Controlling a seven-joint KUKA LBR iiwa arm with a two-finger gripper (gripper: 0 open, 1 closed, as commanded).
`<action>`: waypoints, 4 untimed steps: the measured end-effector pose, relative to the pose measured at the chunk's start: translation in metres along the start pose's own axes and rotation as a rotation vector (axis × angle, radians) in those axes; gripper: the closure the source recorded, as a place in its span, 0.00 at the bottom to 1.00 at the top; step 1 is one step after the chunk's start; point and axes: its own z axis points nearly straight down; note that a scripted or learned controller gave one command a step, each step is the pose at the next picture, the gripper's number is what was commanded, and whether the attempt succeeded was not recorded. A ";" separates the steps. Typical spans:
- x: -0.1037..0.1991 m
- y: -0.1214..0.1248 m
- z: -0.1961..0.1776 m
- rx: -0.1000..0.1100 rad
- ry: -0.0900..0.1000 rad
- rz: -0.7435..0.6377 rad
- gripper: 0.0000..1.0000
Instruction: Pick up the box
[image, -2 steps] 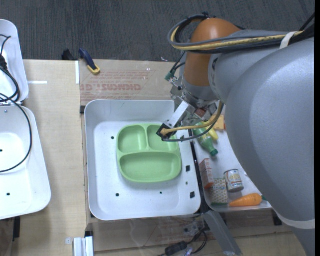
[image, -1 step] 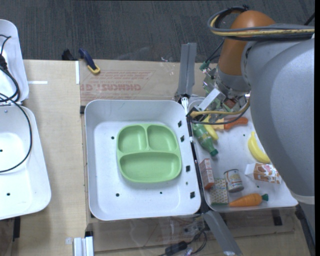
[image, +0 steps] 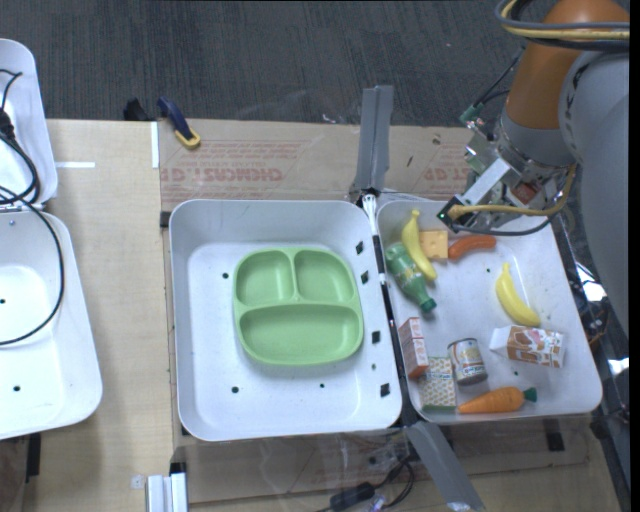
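Three boxes lie in the right bin (image: 560, 270). A small red box (image: 412, 347) rests by the bin's left wall. Just below it sits a pale patterned box (image: 437, 384). A white and orange carton (image: 527, 346) lies on its side toward the right. My gripper (image: 503, 183) hangs over the bin's far right corner, above and well apart from all three boxes. Nothing is visible in its grasp.
The right bin also holds two bananas (image: 418, 243) (image: 515, 295), a green bottle (image: 408, 275), a yellow block (image: 434, 244), an orange sausage shape (image: 470, 246), a can (image: 466, 361) and a carrot (image: 497, 400). A green divided plate (image: 297, 305) lies in the left bin (image: 200, 330).
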 end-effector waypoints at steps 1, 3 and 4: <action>0.029 -0.069 0.064 0.002 -0.002 0.035 1.00; 0.003 -0.124 0.063 0.002 -0.001 0.038 0.00; 0.009 -0.150 0.122 -0.027 0.006 0.043 0.00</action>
